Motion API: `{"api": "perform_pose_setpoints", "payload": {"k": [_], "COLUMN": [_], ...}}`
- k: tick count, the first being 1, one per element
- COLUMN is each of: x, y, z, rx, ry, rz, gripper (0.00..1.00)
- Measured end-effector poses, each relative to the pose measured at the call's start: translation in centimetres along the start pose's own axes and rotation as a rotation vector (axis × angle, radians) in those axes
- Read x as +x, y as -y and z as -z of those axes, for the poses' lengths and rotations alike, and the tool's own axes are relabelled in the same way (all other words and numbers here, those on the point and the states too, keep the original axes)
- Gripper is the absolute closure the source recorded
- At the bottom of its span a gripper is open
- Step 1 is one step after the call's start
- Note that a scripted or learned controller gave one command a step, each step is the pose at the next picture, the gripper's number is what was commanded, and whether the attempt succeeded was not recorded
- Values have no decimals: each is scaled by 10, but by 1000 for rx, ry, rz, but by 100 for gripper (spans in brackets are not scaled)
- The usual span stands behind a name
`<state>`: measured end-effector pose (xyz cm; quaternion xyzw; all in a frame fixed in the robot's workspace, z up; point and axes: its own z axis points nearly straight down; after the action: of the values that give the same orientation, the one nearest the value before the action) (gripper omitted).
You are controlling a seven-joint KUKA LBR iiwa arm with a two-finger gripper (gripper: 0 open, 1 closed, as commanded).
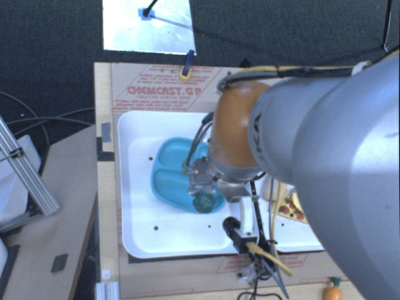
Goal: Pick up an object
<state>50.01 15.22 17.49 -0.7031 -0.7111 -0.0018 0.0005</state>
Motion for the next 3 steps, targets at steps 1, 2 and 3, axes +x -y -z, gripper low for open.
{"api": "perform_pose_setpoints", "payload": {"k": [1, 2, 3], "x": [-41, -52, -15], "y": [-57, -29, -33], "z": [-4, 103, 101], "rx": [-3, -9, -2], "ry": [4, 0, 2], "rz": [-13, -8, -5], "gripper": [100, 100, 100]}}
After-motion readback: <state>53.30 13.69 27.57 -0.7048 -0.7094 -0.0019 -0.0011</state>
